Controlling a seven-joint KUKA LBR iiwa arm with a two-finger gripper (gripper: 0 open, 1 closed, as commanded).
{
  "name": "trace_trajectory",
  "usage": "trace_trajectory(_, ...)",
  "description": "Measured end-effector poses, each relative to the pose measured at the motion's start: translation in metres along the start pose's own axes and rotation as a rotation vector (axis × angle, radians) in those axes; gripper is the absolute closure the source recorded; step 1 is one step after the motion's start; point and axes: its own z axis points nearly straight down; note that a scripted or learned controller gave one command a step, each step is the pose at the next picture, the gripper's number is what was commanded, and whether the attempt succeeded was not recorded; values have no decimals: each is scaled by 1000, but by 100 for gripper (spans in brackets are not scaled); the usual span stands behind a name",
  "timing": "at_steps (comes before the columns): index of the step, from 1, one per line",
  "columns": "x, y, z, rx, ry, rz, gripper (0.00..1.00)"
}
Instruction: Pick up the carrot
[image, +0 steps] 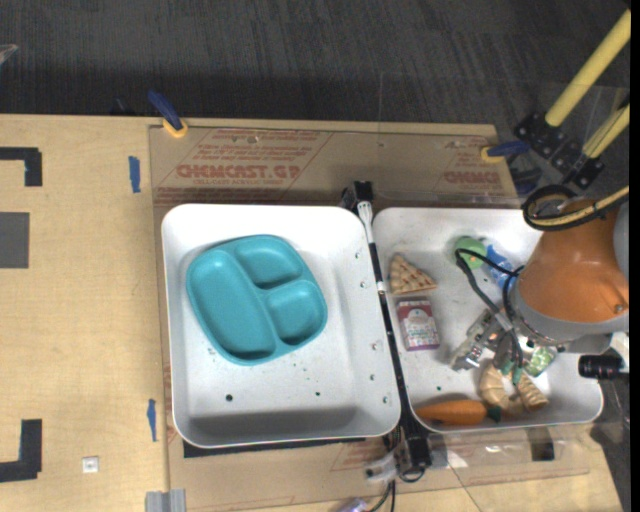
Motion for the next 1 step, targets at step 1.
trace_trajectory(1,8,22,-84,7,18,-369,100)
